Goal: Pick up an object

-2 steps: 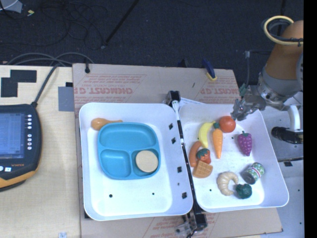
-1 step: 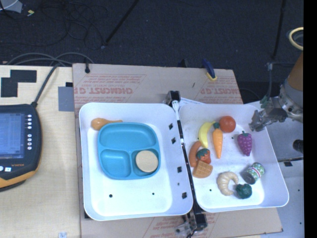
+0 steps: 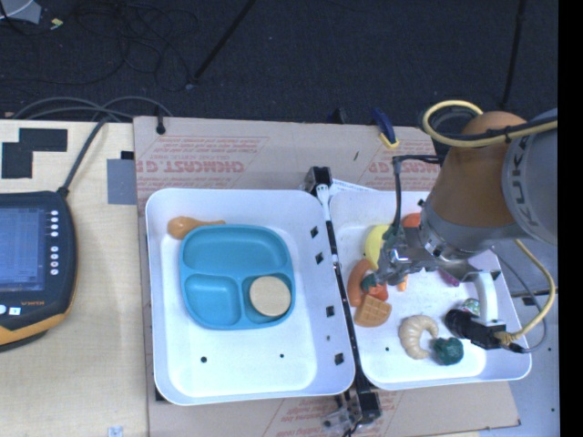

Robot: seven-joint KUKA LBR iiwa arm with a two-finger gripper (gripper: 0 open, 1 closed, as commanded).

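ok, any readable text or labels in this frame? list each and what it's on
"KUKA", partly cut off, on the grey arm.
Red mirrored lettering on the cardboard sheet behind the bins: too blurred to read.
Handheld pendant screen and buttons: too small to read.

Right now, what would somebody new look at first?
Probably the big grey-and-orange robot arm hanging over the right bin, above a jumble of toy food. Next, the bright blue divided plate in the left bin, with a pale round cookie in one compartment.

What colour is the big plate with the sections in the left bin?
The divided plate is light blue, seen plainly in the camera view from above.
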